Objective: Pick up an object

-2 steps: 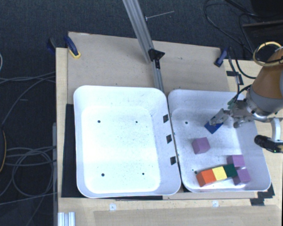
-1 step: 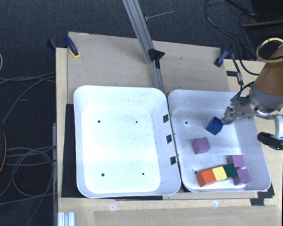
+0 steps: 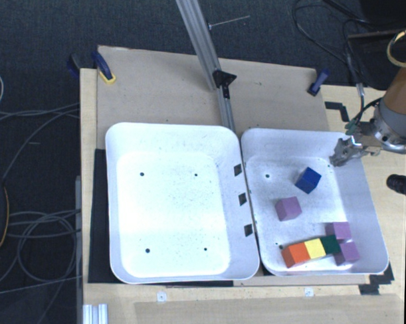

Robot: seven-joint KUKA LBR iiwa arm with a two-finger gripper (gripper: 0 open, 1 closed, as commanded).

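Grey arm with orange band enters at 3 o'clock of the frame. Its two-finger metal gripper [image 3: 341, 155] sits over the upper right corner of the right-hand shallow white plastic bin [image 3: 371, 204], at about 1 o'clock within that bin. Finger state: cannot tell; the tip is small and blurred at this slant. Nothing visible between the tips.

Contents of the right bin:
- Small dark blue cube [image 3: 309, 179], tilted so one corner points up, lying at 8 o'clock from the gripper, near it but apart.
- Light purple cube [image 3: 288, 208], at 7 o'clock from the blue cube, apart from it, roughly mid-bin.
- Row of blocks along the bin's lower edge, at 5 o'clock of the bin: orange block [image 3: 295, 253], yellow block [image 3: 314, 248], dark green block [image 3: 330, 245], touching one another in a line that rises slightly towards 3 o'clock.
- Purple L-shaped piece [image 3: 344, 241] wrapping the green end of that row, one part above it and one part to its right; touching it.

Left-hand shallow white plastic bin [image 3: 174, 138] lies at 9 o'clock of the right bin, rims touching along the middle. Both rest on a pale wooden board [image 3: 159, 83]. A slanted grey metal rail [image 3: 204, 38] runs from 12 o'clock down to the junction of the bins.
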